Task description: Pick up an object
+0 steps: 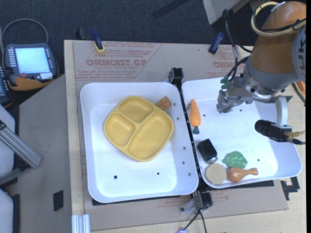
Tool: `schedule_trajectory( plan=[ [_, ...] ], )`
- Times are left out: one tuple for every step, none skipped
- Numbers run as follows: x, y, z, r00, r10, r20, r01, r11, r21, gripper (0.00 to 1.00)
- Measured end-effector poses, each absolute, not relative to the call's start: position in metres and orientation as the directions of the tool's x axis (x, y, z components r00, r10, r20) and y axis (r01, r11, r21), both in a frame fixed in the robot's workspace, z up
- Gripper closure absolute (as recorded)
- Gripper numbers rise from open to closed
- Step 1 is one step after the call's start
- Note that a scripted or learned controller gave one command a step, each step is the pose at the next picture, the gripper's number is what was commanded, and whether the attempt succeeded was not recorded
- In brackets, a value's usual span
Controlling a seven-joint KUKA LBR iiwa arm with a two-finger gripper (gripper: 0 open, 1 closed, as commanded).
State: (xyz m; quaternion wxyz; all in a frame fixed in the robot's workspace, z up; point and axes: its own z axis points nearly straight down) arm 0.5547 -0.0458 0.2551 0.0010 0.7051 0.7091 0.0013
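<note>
gripper [227, 106] over bin [272, 140], carrot [194, 113] near it, apart, along the bin's wall

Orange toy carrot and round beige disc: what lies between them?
A small black rectangular block, between the orange toy carrot and the round beige disc, seen in the camera view.

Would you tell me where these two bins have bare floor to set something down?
Left bin: a wide bare strip between the yellow plate and the near wall. Right bin: bare middle between the carrot and the right wall. Crowded: its near corner, with black block, green piece, tan disc, orange drumstick.
</note>
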Motion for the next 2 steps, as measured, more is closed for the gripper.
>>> schedule_trajectory(
  plan=[
    [0.561,0.005,0.258,-0.006,1.000,0.001,1.000,0.006,0.003,1.00],
    [0.574,0.061,0.259,-0.006,1.000,0.002,1.000,0.006,0.003,1.00]
  ],
)
